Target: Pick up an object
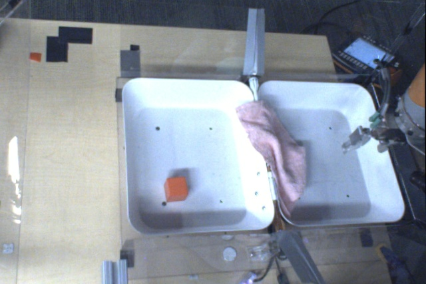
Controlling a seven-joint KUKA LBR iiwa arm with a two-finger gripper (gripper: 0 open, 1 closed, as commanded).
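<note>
1. the gripper (354,138) hangs over the right bin (333,215), nothing between its fingers; how wide they stand, cannot tell.
2. pink cloth (274,146) lies just left of it.
3. orange block (176,189) far left.

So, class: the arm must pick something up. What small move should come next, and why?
Probably swing the gripper left across the right bin toward the pink cloth. The gripper hangs near that bin's right edge, holding nothing, and the cloth draped over the divider is nearer than the orange block.
</note>
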